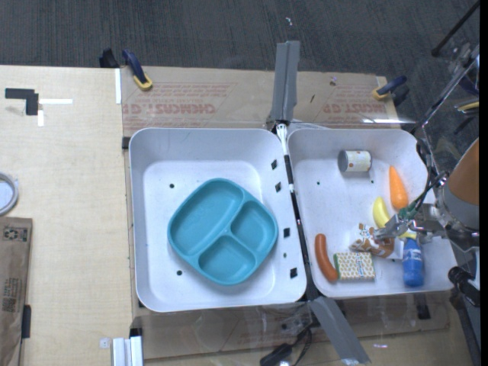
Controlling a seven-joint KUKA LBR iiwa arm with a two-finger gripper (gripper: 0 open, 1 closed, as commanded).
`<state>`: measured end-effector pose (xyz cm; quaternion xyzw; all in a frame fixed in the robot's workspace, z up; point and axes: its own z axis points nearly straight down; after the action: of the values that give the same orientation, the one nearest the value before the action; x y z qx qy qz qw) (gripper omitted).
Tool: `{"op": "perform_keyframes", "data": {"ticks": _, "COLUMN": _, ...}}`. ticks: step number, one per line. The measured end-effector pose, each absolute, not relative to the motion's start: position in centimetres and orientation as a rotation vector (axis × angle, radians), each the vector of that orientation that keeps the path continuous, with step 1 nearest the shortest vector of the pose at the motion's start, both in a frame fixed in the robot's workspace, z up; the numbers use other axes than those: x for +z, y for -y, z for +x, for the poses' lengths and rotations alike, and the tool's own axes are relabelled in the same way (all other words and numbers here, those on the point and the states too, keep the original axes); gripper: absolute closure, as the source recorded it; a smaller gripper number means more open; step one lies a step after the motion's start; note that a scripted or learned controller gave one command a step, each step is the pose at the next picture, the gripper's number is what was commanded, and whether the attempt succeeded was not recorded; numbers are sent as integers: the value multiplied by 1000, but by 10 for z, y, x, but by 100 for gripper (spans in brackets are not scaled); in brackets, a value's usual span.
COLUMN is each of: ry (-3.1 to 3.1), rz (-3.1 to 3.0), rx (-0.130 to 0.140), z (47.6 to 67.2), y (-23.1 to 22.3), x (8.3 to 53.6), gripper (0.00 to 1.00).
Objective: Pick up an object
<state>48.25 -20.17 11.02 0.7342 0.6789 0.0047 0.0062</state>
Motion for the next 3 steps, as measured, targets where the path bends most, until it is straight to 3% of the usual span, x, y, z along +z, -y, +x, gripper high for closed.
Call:
{"op": "perform_keyframes", "data": {"ticks": 1, "ry": -2116, "rz": 2290, "rx": 26, "z": 487, "y": 202, "x": 124, "gripper": 100}}
{"op": "perform_keyframes", "data": {"ticks": 2, "ry": -2117, "rz": 2292, "rx": 23, "z": 486, "y": 202, "x": 122, "gripper": 0}}
{"op": "perform_keyframes", "data": {"ticks": 3, "ry": -2185, "rz": 2229, "rx": 15, "z": 531, "y": 185, "x": 106, "gripper": 0}}
